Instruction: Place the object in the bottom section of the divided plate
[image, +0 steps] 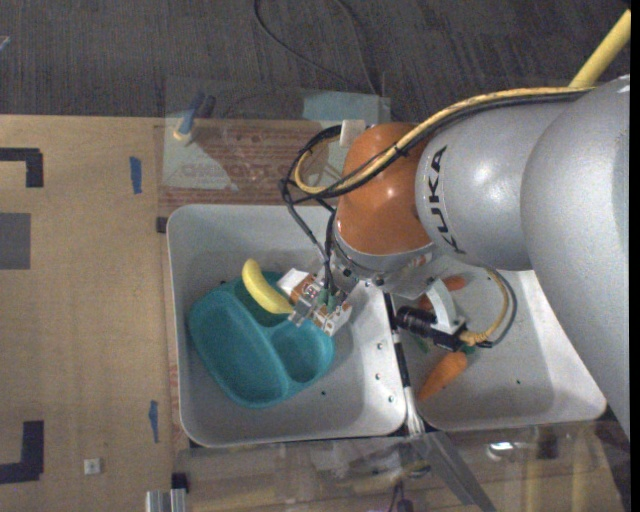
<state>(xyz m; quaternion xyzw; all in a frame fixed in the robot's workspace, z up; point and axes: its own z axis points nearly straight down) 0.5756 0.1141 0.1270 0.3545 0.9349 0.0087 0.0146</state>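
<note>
Looming grey at frame right, my arm (520, 170) hangs its gripper (322, 305) over the teal plate (255, 350) mid-frame, jaws hidden so I cannot tell their state, banana (262, 288) resting on the plate's upper rim, seemingly awaiting placement.

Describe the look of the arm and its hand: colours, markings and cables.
The arm is glossy grey with rounded, bulky links, and an orange band sits above the wrist. Black "KUKA" lettering runs along the grey shell. A yellow cable and thin black wires trail over the arm toward the wrist. The hand is small, with white and metallic parts.
</note>
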